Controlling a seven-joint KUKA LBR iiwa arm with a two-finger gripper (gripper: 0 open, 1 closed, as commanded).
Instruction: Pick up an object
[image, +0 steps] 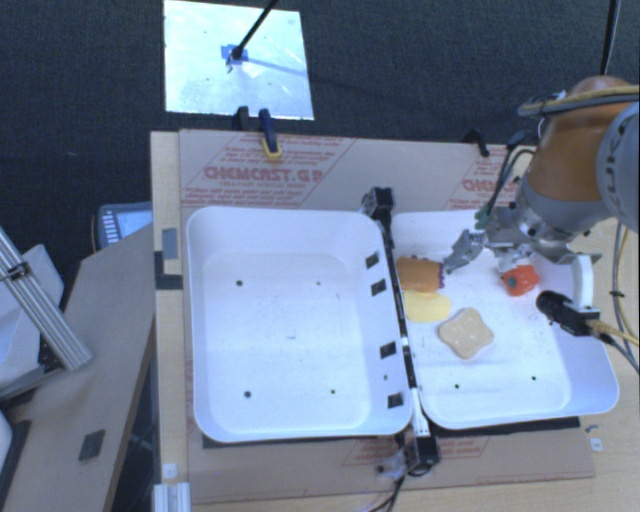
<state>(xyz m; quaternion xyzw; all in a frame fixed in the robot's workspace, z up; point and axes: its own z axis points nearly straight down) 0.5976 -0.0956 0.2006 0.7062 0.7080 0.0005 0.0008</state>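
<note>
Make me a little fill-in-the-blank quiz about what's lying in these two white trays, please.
1. All the food-like items lie in the ___ bin as the camera sees it.
2. The toast-shaped piece is ___ in colour.
3. The flat yellow piece lies between the toast-shaped piece and the ___ block.

Missing words: right; tan; orange

arm (590, 150): rounded housing, grey at the far right, with a broad orange band above the wrist
wrist: grey ring under the orange band, pale metal plate and small fittings beneath it
cables: thin dark leads looping along the orange band's left side
pincer (462, 252): grey metal, slim
attachment (565, 312): black cylinder on a white bracket, yellow lead trailing from it
</note>
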